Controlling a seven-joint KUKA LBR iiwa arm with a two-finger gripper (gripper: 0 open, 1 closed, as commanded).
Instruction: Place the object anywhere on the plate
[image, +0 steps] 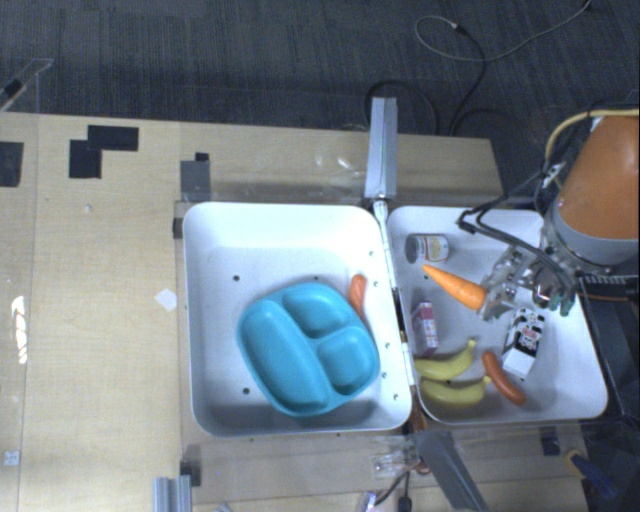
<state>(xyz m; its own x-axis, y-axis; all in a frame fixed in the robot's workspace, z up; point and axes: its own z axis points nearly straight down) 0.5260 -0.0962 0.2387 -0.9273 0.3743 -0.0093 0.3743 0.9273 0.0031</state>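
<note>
A blue divided plate (308, 347) lies in the left bin (215, 260), towards its front. An orange carrot (455, 286) lies slantwise in the right bin (580, 385), its thick end pointing right. My gripper (500, 291) hangs over the right bin, right at the carrot's thick end and touching or nearly touching it. The wrist hides whether the carrot sits inside the gripper.
A small orange sausage (357, 292) leans at the left bin's right wall beside the plate. The right bin also holds a tin (431, 247), a small purple can (425, 326), two bananas (450, 377), a red-orange sausage (503, 377) and a white and black box (524, 337).
</note>
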